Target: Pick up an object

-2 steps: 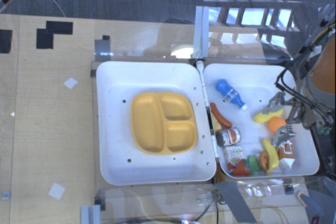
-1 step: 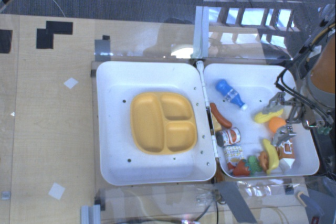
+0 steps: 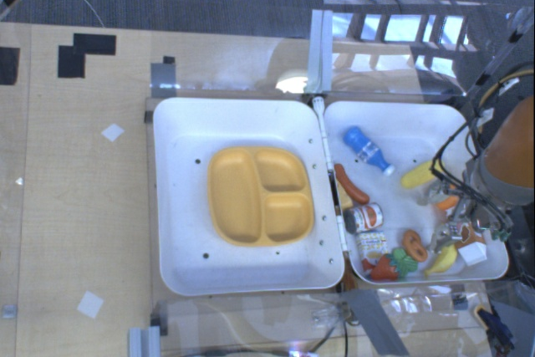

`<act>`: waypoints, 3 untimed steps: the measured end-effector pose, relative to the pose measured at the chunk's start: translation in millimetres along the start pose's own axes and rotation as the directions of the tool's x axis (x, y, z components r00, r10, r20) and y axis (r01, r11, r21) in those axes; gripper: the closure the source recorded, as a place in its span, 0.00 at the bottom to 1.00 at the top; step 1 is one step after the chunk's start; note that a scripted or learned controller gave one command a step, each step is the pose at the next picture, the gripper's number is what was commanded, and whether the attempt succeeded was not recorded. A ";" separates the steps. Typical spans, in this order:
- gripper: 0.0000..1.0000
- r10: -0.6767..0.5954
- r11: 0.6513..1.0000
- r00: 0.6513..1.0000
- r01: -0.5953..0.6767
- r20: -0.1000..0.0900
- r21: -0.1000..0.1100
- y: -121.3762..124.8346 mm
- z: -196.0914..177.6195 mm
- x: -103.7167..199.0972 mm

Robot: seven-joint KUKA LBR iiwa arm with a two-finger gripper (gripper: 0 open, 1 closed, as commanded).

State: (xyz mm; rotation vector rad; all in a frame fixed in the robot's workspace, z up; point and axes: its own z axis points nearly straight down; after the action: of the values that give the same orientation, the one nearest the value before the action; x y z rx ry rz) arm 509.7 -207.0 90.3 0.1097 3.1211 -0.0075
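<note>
The right bin (image 3: 401, 119) holds several toy foods. A blue bottle (image 3: 366, 148) lies near its back, a red sausage (image 3: 351, 184) and a small can (image 3: 364, 218) along its left wall. A yellow piece (image 3: 415, 175) sits mid-right and an orange piece (image 3: 448, 201) just below it. A donut (image 3: 414, 245), a yellow banana (image 3: 442, 260), a white block (image 3: 473, 254) and a red and green cluster (image 3: 389, 266) crowd the front. My gripper (image 3: 456, 221) hangs low over the bin's right front, above the banana and beside the orange piece. Cables hide its tips.
The left bin (image 3: 180, 205) bears a yellow divided plate (image 3: 261, 195). The arm's orange band (image 3: 512, 148) and black cables overhang the right bin's right wall. A metal frame (image 3: 393, 25) stands behind the right bin.
</note>
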 end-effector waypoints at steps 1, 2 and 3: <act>1.00 -0.010 1.000 1.000 0.010 0.012 0.003 1.5 -13.4 -4.5; 1.00 -0.191 0.982 0.982 0.191 -0.007 -0.004 2.0 -71.5 -9.9; 0.00 -0.192 0.981 0.981 0.192 -0.009 -0.005 2.3 -70.5 -9.3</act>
State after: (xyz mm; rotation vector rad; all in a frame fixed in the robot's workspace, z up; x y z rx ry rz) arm 517.9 -205.0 161.0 -0.1928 3.1270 -0.0037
